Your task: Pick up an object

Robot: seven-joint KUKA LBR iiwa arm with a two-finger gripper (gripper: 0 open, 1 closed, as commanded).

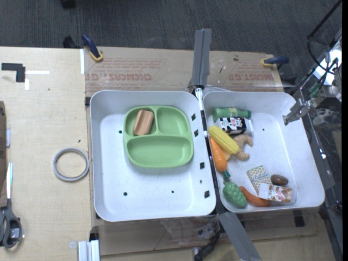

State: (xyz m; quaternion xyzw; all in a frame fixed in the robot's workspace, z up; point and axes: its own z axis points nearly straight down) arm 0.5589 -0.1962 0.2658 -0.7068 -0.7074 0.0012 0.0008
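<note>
My gripper (294, 113) hangs over the upper right rim of the right bin (283, 145), apart from every object. In that bin lie a green bottle (231, 113), a black-and-white carton (235, 125), a yellow corn cob (223, 139), an orange carrot (218, 155), a beige ginger-like piece (243, 146), a green bunch (234, 195), a red pepper (254, 198), a clear snack packet (270, 187) and a brown oval (279, 179). The left bin (109, 189) holds a green divided plate (160, 151) with a tan bread roll (143, 122) in its top left compartment.
A grey tape ring (70, 163) and scissors (10, 225) lie on the wooden bench left of the bins. Clamps (92, 47) (274, 62) pin the cardboard behind the bins. A grey post (201, 58) rises between the bins at the back.
</note>
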